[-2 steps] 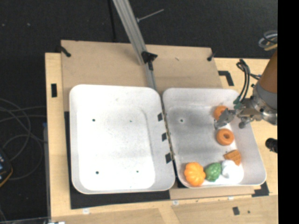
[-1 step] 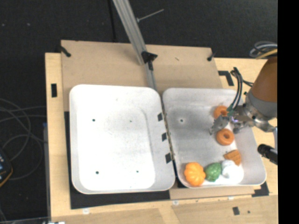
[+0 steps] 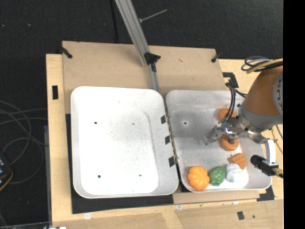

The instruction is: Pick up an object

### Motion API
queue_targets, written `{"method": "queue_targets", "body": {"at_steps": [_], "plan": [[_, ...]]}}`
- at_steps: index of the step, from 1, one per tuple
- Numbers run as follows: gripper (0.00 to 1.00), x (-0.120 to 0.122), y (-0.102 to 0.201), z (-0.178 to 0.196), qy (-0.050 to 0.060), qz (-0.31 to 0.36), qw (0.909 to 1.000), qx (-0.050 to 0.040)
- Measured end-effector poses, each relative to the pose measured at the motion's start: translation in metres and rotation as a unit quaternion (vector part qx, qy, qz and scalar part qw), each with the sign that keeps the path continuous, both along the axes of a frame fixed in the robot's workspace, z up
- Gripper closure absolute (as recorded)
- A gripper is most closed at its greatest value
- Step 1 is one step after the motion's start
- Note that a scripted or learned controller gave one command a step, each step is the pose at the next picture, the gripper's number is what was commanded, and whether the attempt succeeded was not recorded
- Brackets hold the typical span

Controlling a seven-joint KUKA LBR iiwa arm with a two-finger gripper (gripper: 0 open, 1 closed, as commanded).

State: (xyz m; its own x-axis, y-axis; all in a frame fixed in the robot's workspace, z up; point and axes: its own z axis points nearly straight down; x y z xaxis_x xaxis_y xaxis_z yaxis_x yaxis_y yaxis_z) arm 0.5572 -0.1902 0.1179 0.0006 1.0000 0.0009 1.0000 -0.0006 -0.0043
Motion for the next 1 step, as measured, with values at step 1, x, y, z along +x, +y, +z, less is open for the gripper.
{"method": "queue_targets", "body": {"at_steps": [1], "plan": [[1.0, 0.0016, -0.001, 0.0133, -0.003, -0.001, 1.0, -0.0006]]}}
